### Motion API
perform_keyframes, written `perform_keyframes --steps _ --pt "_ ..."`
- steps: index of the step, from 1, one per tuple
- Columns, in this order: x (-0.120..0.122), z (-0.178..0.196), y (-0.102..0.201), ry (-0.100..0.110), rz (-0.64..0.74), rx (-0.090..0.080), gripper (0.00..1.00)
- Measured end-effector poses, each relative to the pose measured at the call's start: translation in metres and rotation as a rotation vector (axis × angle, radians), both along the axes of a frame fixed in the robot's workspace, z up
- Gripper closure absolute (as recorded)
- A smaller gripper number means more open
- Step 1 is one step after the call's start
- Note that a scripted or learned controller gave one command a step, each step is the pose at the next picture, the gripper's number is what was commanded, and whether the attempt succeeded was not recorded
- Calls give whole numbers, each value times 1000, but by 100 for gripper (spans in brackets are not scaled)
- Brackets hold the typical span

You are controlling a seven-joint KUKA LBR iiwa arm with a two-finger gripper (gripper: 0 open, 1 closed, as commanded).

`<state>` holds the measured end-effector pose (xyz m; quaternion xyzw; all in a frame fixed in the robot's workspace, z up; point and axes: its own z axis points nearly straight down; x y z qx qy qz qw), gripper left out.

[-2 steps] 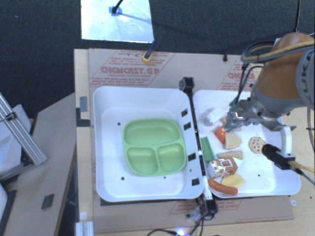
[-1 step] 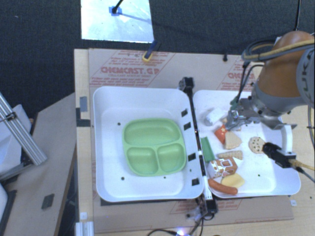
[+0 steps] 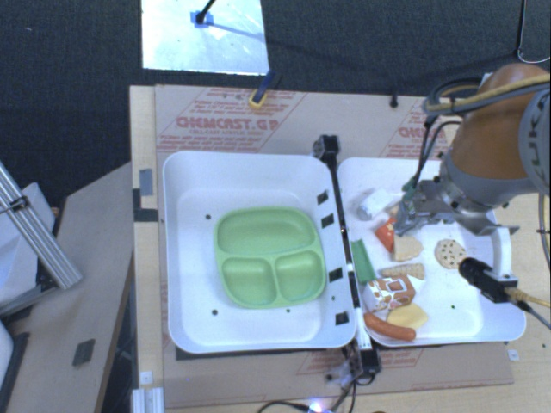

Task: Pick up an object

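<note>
Overhead, the grey arm with its orange band is reaching in from the right and hanging over the right bin (image 3: 465,321), with the end effector (image 3: 405,222) sitting low among the toy food near that bin's left side. Whether its fingers are apart or together cannot be told, since the wrist is covering them, and nothing is visibly showing between them. An orange-red piece (image 3: 386,233) is lying just beside the end effector, possibly touching it. A tan bread-like piece (image 3: 407,248) is resting just below that, and a round cookie (image 3: 448,253) with dark chips is lying near it to the right. A white piece (image 3: 375,203) is sitting toward the bin's upper left. A green strip (image 3: 362,261) is lying along the left wall, and a small printed house-shaped box (image 3: 392,292) is sitting beneath it, its print too small to read. A red sausage (image 3: 389,328) is lying by the bin's near edge, touching a yellow piece (image 3: 408,316). The left bin (image 3: 185,256) is holding a green divided tray (image 3: 269,256) with three compartments. Red lettering on the brown sheet covering the desk (image 3: 228,114) is reading "CHEMCAST GP", repeated partly at the right.
</note>
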<state>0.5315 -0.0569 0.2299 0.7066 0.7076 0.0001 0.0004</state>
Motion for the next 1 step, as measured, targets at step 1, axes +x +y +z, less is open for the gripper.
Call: perform_keyframes --steps 1 --pt "10 5 -1 -2 3 1 100"
